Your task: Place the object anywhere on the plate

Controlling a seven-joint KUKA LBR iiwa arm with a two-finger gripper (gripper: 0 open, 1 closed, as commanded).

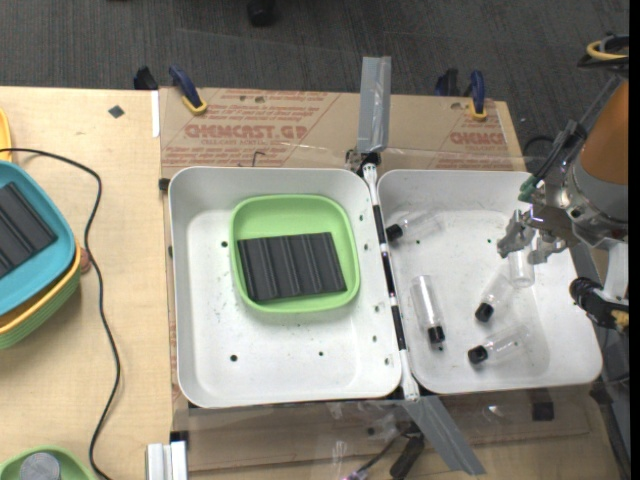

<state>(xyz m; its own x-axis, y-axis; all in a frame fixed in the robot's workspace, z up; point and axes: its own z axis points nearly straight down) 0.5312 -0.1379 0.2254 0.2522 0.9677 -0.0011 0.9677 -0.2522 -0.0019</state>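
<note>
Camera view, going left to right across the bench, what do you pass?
Stacked blue and green plates at the left edge → black cable → left bin → green plate holding a dark ridged insert → right bin with clear black-capped vials, such as one → gripper.

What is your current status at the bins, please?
Gripper over right bin, grip unclear. Clear vials lie loose there. Green plate in left bin, unobstructed.

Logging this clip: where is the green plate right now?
The green plate sits in the left bin, toward its upper middle, with a dark ribbed mat lying on it; the vials are across the divider in the right bin.
</note>
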